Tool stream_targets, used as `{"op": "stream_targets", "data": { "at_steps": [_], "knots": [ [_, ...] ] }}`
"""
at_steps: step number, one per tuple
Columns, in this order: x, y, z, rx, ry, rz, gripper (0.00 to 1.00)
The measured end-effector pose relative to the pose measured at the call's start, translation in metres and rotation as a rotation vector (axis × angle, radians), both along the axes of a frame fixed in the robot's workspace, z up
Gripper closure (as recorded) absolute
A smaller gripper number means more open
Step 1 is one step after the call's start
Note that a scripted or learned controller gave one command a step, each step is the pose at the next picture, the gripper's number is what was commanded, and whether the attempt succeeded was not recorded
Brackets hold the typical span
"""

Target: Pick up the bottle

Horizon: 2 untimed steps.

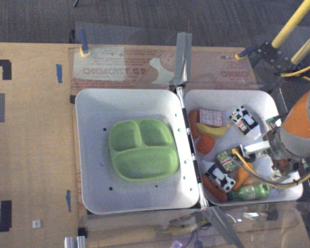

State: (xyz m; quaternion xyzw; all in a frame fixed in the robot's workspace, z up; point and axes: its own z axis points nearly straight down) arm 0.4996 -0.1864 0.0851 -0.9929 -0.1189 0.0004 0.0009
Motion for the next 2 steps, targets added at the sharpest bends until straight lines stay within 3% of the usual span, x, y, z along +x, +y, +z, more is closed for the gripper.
{"op": "stream_targets", "data": {
  "at_steps": [1, 2],
  "knots": [
    [-0.020, -0.037, 0.111, 0.000, 0.002, -0.006, 0.00],
    [-0.020, 0.025, 0.007, 0.000, 0.000, 0.089, 0.00]
  ]
}}
